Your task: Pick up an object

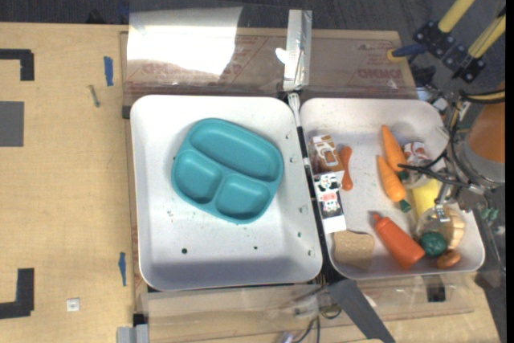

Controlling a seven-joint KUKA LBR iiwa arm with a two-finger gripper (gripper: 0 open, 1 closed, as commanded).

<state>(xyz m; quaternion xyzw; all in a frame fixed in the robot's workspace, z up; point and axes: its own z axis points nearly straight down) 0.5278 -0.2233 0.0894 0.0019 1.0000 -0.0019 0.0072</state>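
- Nearest the camera, a tan bread-like block (354,246) lies at the near-left corner of the right bin (361,112), beside an orange bottle-shaped toy (396,240) that lies tilted toward the near-right.
- Just right of that bottle, a dark green round piece (434,242) and a brown oval piece (448,259) sit against the bin's near-right rim.
- Left of them, a white picture card (329,193) with dark markings lies along the divider between the bins; a small printed box (324,150) and a short orange stick (347,167) lie just beyond it.
- Mid-bin, two orange carrot shapes (391,165) lie lengthwise, pointing far to near, with a yellow piece (425,198) just right of them.
- A small red-and-white item (414,150) rests near the bin's far-right side.
- Over that right-hand cluster, the gripper (441,212) hangs low above the yellow piece and the green round piece, black cables trailing across it; whether its fingers are apart or together cannot be told, and nothing is seen between them.
- Behind it, the arm's orange band (489,137) shows at the right edge.
- In the left bin (152,197), a teal three-compartment plate (228,169) lies at a slight angle near the middle.
- Beyond both bins, a clear plastic sheet (185,44) lies on the wooden bench (56,197).
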